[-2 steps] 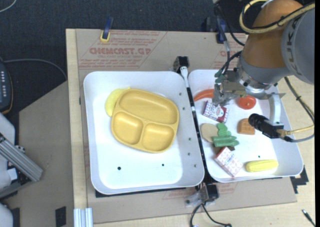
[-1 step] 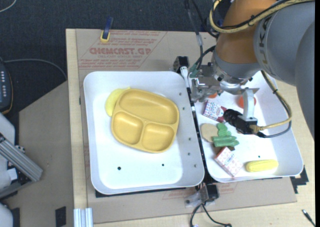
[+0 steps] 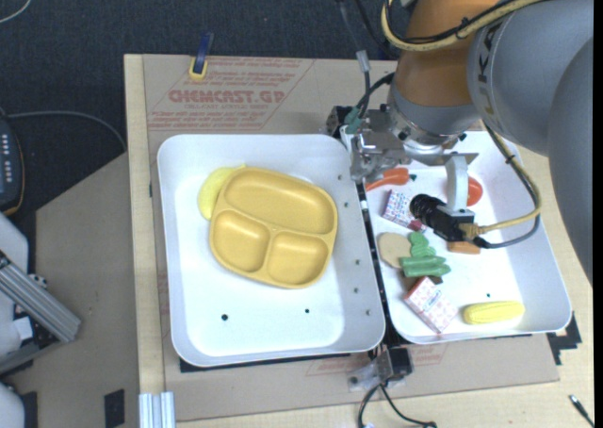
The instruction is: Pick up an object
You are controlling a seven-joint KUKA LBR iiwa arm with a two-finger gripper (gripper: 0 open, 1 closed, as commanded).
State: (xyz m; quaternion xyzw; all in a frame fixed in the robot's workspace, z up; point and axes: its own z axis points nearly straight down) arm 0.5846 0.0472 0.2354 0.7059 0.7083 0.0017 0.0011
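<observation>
White floor of the right bin [image 3: 528, 261] carries the likely targets. An orange piece [image 3: 398, 176] lies near the far corner on the side of the wall shared with the other bin, and a small patterned box [image 3: 397, 207] sits just nearer along that wall. A beige disc [image 3: 390, 247], a green toy [image 3: 423, 257], a second patterned box [image 3: 429, 302] and a yellow corn cob [image 3: 492, 313] are ranged toward the near edge. A red piece [image 3: 474, 192] lies farther toward the outer wall.

The end effector [image 3: 367, 160] is seen low at that same far corner, just beside the orange piece. Whether it is apart or together cannot be told, and nothing is seen held in it.

The step in hand is judged to be the approach to a grasp. It would be done best if one object were singled out, the orange piece being nearest, and the descent centred on it so that the neighbouring box is not nudged.

Room is tight there: the shared wall and the far wall are both close, so contact with a rim is to be guarded against. More open floor is found along the right bin's outer wall. The left bin [image 3: 203, 299] is largely taken up by a yellow divided tray [image 3: 273, 228], with bare floor along its near edge.
</observation>
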